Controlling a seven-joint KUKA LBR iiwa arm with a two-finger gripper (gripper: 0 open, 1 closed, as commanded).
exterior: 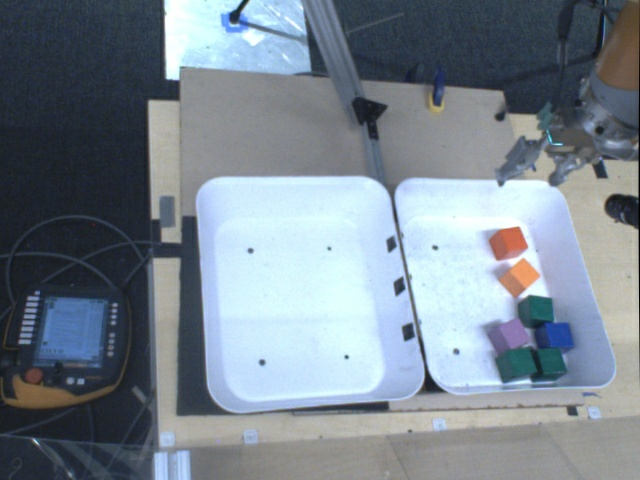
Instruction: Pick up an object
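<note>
The gripper [533, 164] hangs at the upper right of the frame, over the far rim of the right bin [440, 378], with the arm [615, 78] rising behind it toward the right edge. Its two fingers are spread apart, released, with nothing between them; one finger [517, 158] slants down to the left, the other sits just to its right.

All the blocks lie in the right bin, along its right side. The red-orange block [508, 242] sits highest, a little below the gripper and apart from it. It is close to a cube, so it has no clear long axis; its faces are turned slightly off the bin's walls. Just below it, the orange block [518, 276] lies turned like a diamond, one corner pointing toward the lower left.

Lower still, at the lower right corner of the bin, the rest crowd together: a green block [536, 310], a purple block [510, 335] just left of it, a blue block [555, 336] beneath the green one, and two more green blocks [530, 365] side by side by the near wall. These touch or nearly touch each other.

The left bin [300, 288] adjoins the right one. A teach pendant [65, 343] lies at the lower left of the frame, on the dark floor.
</note>
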